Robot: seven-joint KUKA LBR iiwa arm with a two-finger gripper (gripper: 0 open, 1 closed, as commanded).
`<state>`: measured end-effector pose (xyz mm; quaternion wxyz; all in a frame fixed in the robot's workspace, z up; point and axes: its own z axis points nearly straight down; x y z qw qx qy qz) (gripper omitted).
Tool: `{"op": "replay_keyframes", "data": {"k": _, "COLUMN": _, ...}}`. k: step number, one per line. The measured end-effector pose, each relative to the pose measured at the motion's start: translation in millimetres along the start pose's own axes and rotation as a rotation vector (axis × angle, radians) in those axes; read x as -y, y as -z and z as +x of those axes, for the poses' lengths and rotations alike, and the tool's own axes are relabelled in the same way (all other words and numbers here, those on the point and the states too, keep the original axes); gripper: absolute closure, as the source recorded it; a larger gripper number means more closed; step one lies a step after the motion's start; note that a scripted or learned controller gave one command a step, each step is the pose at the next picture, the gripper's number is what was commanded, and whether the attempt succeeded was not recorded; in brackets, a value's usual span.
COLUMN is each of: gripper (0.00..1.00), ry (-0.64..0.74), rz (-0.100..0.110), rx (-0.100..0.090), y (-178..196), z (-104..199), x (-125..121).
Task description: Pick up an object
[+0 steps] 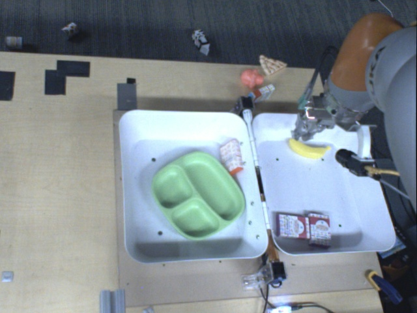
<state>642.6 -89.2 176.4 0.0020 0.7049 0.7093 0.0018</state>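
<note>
Starting at the left bin (130,194): holds a green divided plate (198,193) tilted across the middle, plus a small white and orange packet (231,156) just beside its upper right corner, near the divider between bins

Moving over to the right bin (365,214): yellow banana (308,149) lying flat near the top edge, curved, long axis running roughly left to right with the ends curling up toward the back wall. Two small red and white cartons (303,226) sitting side by side down at the near wall, well apart from the banana

Hovering right over the banana's left end, the gripper (305,130), coming in off the grey arm from the right. Can't tell if the fingers are open or closed, too small and too blurry from up here

What could go wrong, guessing: looks lined up on the tip rather than the middle, so probably pivots or slips out once lifted. Curved smooth skin won't help either, and closing along the long axis instead of across it likely just shoves it toward the wall
</note>
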Motion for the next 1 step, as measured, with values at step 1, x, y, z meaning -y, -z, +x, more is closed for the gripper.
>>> {"op": "replay_keyframes", "data": {"k": 1, "gripper": 0.00, "ry": 0.000, "rz": 0.002, "rx": 0.000, "y": -0.6, "z": 0.0, "x": 0.4}}
